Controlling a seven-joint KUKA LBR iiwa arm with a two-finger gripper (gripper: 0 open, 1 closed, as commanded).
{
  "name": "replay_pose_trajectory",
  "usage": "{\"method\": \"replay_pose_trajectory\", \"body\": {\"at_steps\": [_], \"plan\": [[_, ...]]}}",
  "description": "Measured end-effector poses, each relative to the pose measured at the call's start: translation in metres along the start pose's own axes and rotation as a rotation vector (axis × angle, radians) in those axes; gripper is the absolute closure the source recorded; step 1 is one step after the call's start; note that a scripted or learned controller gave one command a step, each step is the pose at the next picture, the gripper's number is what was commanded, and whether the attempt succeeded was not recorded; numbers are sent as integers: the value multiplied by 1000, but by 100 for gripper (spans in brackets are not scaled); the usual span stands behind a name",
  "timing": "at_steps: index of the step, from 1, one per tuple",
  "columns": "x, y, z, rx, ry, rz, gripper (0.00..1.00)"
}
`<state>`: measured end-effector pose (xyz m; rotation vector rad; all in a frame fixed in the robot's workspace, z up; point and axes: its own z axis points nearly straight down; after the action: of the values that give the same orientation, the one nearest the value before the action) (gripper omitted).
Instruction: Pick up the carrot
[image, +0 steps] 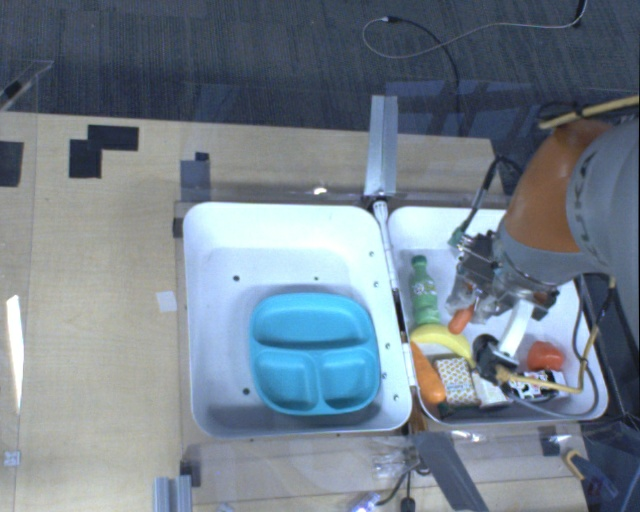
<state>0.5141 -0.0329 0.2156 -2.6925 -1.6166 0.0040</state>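
Carrot (428, 377): orange, tapered, against bin wall.

We see the right bin (598, 405) crowded along its near and left sides, where the carrot (427, 375) lies against the left wall with the banana (445, 342) touching its far end, the green bottle (424, 290) beyond that, and a patterned box (457, 380) just beside it on the right. The arm (570, 205) hangs over the bin's far right, blocking approach from there. The left bin (290, 232) offers open floor around its blue tray (314, 352), widest on the far side.
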Motion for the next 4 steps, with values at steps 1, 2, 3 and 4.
{"method": "replay_pose_trajectory", "body": {"at_steps": [1,2,3,4], "plan": [[26,5,34,3,-1,-169,100],[67,-52,14,2,-1,-51,100],[42,-46,33,0,-1,382,100],[18,28,24,2,-2,480,100]]}}
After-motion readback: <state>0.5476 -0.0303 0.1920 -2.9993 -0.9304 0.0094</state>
